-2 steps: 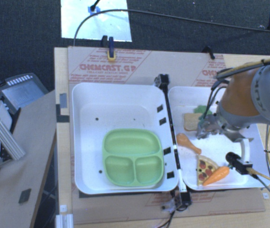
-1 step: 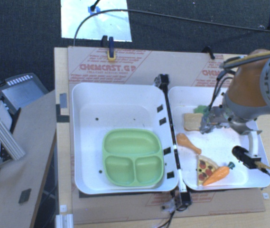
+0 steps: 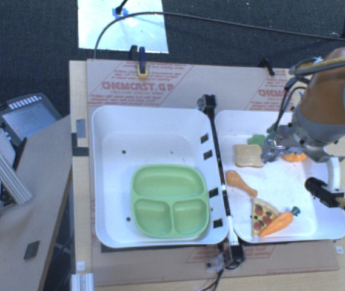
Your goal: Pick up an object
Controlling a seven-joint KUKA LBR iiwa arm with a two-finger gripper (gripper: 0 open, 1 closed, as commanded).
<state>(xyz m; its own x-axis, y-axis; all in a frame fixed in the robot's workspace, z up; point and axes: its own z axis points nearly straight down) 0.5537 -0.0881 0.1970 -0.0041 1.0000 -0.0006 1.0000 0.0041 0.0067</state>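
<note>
Over the right bin (image 3: 336, 223), gripper (image 3: 269, 151) sits low just beside the toast slice (image 3: 248, 156), on its right. Can't tell its state or whether it holds anything. Below the toast: drumstick (image 3: 240, 182), pizza slice (image 3: 262, 214), carrot (image 3: 278, 222). Green divided plate (image 3: 170, 200) in the left bin (image 3: 111, 132).

Toast slice (image 3: 248, 156), drumstick (image 3: 240, 182), pizza slice (image 3: 261, 215) and carrot (image 3: 278, 222) lie in right bin (image 3: 318, 223).

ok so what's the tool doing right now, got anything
tool: low in the right bin beside the toast slice; whether it is open, shut or holding anything cannot be told
</note>
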